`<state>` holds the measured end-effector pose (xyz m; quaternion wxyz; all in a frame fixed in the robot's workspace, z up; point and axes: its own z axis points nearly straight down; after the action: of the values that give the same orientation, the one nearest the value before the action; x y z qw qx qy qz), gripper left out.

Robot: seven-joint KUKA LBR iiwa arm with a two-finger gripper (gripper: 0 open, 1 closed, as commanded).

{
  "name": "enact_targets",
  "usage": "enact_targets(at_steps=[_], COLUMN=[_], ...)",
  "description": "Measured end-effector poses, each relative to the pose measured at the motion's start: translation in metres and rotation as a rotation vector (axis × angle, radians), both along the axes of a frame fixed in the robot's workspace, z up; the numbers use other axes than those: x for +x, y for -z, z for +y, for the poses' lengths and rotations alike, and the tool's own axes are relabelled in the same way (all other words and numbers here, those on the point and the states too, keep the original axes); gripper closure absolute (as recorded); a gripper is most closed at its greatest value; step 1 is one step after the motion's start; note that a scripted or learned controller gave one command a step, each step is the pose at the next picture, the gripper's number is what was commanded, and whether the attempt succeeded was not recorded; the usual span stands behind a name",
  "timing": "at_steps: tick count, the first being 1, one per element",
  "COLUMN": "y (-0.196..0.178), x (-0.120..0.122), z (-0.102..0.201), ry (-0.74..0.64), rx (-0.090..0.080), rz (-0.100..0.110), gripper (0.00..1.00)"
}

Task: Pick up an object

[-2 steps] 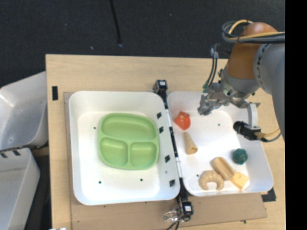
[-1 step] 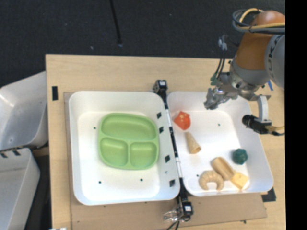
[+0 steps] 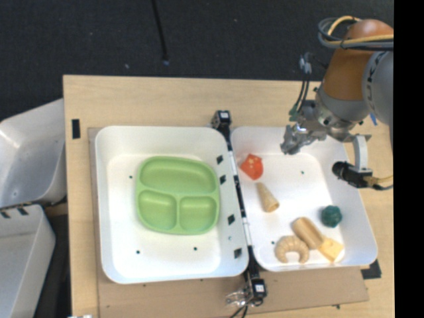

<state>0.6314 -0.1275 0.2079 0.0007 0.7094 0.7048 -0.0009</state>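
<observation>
Six small items lie in the right bin (image 3: pixel 344 177) as the hand (image 3: pixel 292 142) hangs over that bin's far end, above bare white floor; whether it stands wide or narrow cannot be told at this angle, and nothing is seen held in it. The red piece (image 3: pixel 251 166) sits nearest the hand, close to the divider between the bins. A tan cone (image 3: pixel 267 197) lies just beyond the red piece, toward the bin's near end. Well away from the hand, at the near end, a croissant (image 3: pixel 291 249), a bread roll (image 3: pixel 308 231) and a yellow block (image 3: pixel 331 249) crowd together, with a dark green lump (image 3: pixel 331 215) just beside them. A green tray (image 3: pixel 177 194) rests in the left bin (image 3: pixel 109 197), across the divider from the hand.

No pick looks begun. A straight drop from where the hand hangs would likely close on nothing, since no item lies beneath it. The red piece's place by the divider could block one side of a grasp, or a nudge could push it against the wall. The cone is likely to roll or slip from a pinch. Among the three crowded items, a descent risks striking a neighbour, or lifting two at once.
</observation>
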Motion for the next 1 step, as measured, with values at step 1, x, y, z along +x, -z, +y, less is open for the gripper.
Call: enact_targets(at_steps=[1], y=[0.0011], x=[-0.0251], z=[0.0482], ry=[-0.01], rx=[0.002], rz=[0.0], gripper=[1.0])
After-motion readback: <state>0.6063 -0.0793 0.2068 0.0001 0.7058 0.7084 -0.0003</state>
